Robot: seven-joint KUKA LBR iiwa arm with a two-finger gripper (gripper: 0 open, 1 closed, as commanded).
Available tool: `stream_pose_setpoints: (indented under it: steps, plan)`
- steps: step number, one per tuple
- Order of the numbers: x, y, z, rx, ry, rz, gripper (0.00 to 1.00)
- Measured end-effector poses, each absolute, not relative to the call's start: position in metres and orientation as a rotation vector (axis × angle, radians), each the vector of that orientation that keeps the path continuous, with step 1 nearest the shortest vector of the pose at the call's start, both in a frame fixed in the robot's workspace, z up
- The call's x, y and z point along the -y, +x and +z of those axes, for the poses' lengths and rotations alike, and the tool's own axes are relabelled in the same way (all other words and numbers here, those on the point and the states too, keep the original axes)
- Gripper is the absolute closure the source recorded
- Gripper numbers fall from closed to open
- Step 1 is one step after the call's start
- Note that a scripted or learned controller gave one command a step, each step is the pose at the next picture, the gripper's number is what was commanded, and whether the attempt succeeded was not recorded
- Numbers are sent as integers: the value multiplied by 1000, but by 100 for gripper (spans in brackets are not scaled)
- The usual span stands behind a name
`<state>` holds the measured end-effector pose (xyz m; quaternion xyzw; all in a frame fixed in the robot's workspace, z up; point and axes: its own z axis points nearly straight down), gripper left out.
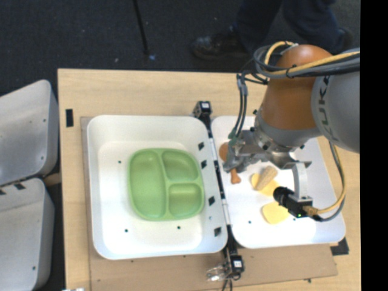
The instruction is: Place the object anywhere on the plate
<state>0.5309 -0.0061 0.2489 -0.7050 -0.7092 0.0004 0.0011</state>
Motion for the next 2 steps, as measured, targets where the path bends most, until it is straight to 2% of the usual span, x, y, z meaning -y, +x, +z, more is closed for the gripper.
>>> stream_pose_setpoints:
  steps: [1, 2]
  plan:
    - [-33, 513, 240, 2226, -2215, 2, 100]
    - [-32, 514, 240, 2223, -2219, 0, 0]
